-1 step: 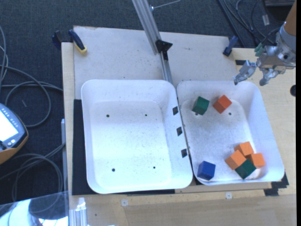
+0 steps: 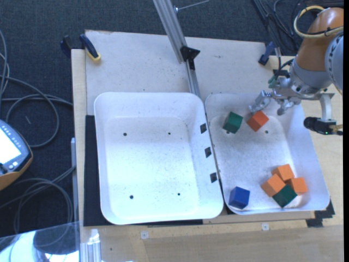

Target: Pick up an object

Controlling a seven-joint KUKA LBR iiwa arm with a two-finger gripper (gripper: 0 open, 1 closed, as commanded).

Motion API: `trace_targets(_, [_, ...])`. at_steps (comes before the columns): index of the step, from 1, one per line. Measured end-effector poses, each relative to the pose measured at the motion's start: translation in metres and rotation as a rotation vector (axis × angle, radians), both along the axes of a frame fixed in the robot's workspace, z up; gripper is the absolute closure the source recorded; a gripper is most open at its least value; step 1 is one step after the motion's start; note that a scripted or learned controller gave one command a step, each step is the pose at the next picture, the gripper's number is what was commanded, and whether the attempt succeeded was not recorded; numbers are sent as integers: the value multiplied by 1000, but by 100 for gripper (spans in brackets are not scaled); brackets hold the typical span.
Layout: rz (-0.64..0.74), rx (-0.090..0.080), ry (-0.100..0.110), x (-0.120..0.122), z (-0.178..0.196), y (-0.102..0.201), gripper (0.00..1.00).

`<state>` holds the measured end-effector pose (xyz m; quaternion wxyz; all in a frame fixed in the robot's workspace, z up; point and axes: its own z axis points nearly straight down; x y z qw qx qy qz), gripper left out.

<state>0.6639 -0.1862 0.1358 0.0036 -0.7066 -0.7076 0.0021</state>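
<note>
My gripper [image 2: 271, 103] hangs over the far end of the right bin [image 2: 311, 152], its two fingers spread open. An orange cube [image 2: 257, 120] lies tilted just below and left of the left fingertip [image 2: 260, 99], not between the fingers. A green cube [image 2: 233, 122] sits a little further left. A blue cube [image 2: 239, 196] rests at the near left corner of that bin. Near the right corner several orange blocks [image 2: 283, 180] cluster with a dark green block [image 2: 284, 197].
The left bin [image 2: 103, 146] stands beside the right one, with a raised divider rim [image 2: 210, 152] between them. A slanted metal rail [image 2: 172, 23] crosses the bench's back. Blue clamps [image 2: 90, 47] sit at the bench's far corners, and cables lie on the floor.
</note>
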Motion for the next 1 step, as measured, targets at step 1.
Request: trace_targets(1, [1,0,-3,6,-38,17,0])
